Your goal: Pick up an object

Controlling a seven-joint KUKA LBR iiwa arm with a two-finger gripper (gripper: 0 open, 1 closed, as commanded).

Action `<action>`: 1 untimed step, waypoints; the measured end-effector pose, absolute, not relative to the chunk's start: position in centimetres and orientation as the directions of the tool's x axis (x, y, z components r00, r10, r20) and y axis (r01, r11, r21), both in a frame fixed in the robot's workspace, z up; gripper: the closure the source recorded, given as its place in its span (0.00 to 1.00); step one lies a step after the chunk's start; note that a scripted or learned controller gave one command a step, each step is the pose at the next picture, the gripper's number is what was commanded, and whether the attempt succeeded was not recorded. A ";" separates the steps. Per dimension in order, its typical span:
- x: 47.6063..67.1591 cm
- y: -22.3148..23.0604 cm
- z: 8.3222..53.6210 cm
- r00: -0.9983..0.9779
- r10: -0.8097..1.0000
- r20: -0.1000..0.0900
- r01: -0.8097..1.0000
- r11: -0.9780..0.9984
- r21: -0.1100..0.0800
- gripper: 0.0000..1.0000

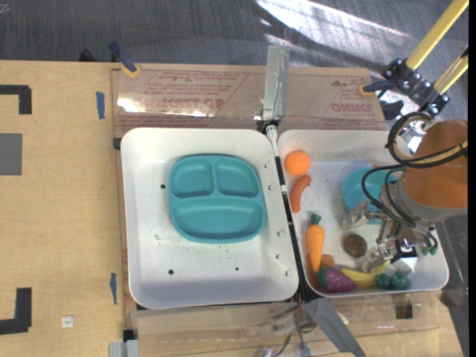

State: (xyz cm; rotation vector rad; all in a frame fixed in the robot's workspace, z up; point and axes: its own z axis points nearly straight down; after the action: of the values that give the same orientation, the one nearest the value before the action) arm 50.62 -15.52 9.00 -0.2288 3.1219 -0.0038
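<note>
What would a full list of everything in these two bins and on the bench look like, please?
left bin: 1, white, left half of bench
divided plate: 1, teal, middle of left bin
right bin: 1, white, beside the left bin
orange ball: 1, orange, upper left of right bin
sausage-shaped piece: 1, orange-red, just below the ball
carrot: 1, orange with green top, left side of right bin
brown disc: 1, brown, centre of right bin
grapes: 1 bunch, purple, lower edge of right bin
banana: 1, yellow, right of the grapes
green piece: 1, green, lower right
bowl: 1, teal, partly under the arm
end effector: 1, metallic, low over right bin
</note>
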 end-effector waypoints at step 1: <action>56.6 -11.3 9.0 -0.981 -0.191 -0.015 -0.191 0.982 -0.003 0.00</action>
State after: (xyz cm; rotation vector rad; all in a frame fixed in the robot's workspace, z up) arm 56.63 -11.28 8.98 -0.2998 3.1117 -0.0020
